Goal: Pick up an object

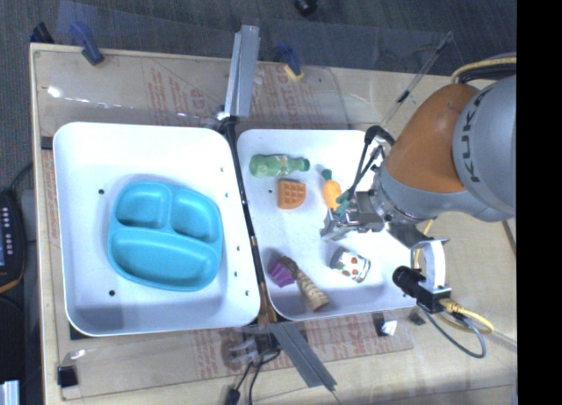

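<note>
The right bin [263,245] holds a green bottle [277,165], an orange waffle piece [291,194], a small carrot [330,190], a white cup with red and green marks [349,264], and a purple-tipped cone [295,279]. My gripper [342,221] hangs low over the bin's right part, just below the carrot and above the white cup. Nothing shows between its fingers.
The left bin [79,219] holds a blue divided tray [165,235]. A metal bar [240,74] runs up from the seam between the bins. The arm's orange band [430,144] and grey body cover the right bin's far right edge. Cables lie at the lower right.
</note>
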Controlling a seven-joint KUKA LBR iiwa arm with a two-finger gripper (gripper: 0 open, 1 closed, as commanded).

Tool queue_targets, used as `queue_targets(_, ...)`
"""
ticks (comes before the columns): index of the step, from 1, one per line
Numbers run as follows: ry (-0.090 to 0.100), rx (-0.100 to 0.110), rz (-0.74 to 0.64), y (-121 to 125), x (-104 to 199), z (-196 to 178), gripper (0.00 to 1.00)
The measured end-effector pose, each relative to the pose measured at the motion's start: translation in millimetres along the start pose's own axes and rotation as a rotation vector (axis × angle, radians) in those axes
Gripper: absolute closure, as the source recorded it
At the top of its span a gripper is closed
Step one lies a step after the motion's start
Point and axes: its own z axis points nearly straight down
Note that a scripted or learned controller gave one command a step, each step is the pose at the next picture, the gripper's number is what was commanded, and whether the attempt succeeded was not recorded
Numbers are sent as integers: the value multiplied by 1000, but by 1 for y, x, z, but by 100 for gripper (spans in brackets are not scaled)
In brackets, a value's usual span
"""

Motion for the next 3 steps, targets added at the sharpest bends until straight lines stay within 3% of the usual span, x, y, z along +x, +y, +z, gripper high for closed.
queue_targets(1, -2, -1, 3, -13, -33, -16, 100)
queue_targets(2, 0, -1, 1, -3, -57, 112, 100)
queue_targets(3, -1, -1, 1, -4, -57, 112, 0)
